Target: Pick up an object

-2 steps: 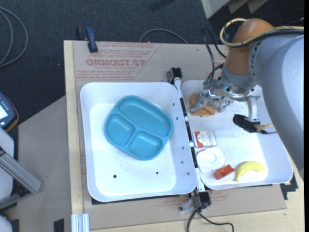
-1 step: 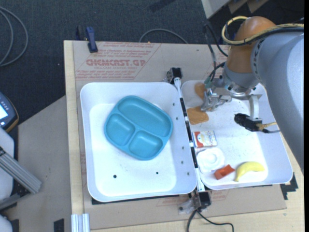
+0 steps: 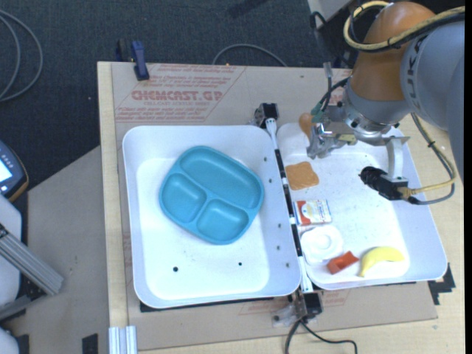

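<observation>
Gripper (image 3: pixel 321 143) is seen over right bin (image 3: pixel 424 227); finger state cannot be told. "CHEMCAST" is read on the surface (image 3: pixel 177 94).

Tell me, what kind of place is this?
Probably a robotics lab test bench. A grey arm reaches over two white bins; one holds a blue divided plate, the other toy food such as a banana. Cables trail on the dark floor.

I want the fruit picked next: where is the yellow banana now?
The banana lies in the right bin, at its near right corner, just right of the small red piece.
</observation>
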Tool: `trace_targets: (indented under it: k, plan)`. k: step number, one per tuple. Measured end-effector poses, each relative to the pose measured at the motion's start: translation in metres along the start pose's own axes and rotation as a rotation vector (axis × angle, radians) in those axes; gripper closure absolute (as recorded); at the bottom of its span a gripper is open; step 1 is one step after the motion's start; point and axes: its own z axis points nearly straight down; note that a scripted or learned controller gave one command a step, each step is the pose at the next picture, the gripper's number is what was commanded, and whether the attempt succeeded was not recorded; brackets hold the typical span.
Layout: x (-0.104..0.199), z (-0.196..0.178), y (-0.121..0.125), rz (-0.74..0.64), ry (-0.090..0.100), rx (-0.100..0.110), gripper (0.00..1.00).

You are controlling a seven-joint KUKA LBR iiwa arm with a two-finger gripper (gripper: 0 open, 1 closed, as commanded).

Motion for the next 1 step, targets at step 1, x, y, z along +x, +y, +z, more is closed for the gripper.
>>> trace_targets:
  k: [1]
  plan:
    - [-0.0031,0.0068,-0.0007,0.003,-0.002,0.008,0.00]
